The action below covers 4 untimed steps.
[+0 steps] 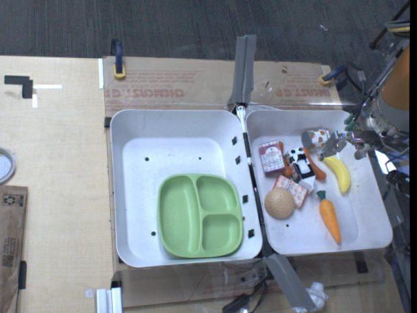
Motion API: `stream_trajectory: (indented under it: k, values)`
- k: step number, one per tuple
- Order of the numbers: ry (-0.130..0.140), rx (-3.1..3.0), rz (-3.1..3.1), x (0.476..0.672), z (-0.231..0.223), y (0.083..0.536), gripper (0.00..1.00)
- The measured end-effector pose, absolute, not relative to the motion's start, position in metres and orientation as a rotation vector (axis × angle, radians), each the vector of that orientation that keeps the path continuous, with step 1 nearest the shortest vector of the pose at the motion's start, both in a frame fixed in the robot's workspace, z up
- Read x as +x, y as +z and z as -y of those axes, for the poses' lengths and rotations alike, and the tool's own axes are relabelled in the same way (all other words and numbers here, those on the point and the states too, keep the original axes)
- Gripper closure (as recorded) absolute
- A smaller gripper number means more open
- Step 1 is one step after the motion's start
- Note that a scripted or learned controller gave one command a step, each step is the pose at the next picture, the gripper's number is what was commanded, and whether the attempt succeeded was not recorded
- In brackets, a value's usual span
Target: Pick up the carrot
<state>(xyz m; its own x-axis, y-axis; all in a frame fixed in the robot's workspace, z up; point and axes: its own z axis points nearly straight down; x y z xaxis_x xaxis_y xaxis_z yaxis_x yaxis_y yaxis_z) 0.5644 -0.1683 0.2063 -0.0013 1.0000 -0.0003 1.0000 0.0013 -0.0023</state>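
Observation:
The carrot [330,220], orange with a small green top, lies in the right bin [365,237] near its front right corner, pointing toward the front. My gripper [344,150] hangs over the bin's back right part, above the top end of a yellow banana [339,174]. Its fingers [329,147] stand apart with nothing between them. The carrot is well in front of the gripper and apart from it.
Left of the carrot are a tan ball [279,203], a small packet [297,191], a red box [270,156], a thin orange piece [316,168] and a white cup [317,136]. A green divided plate [201,215] sits in the left bin [130,175].

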Motion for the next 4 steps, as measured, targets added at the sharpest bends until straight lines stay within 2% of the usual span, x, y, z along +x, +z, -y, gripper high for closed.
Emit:
stream_trajectory:
  k: [1, 2, 3, 4]
  values:
    - [0.001, -2.305, 2.134, 0.525, 0.198, 0.101, 0.00]
    - [0.005, -2.614, 1.735, 0.476, 0.158, 0.090, 0.00]
    - [0.001, -2.360, 2.073, 0.478, 0.176, 0.156, 0.00]
    - [0.002, -2.141, 2.295, 0.477, 0.188, 0.091, 0.00]
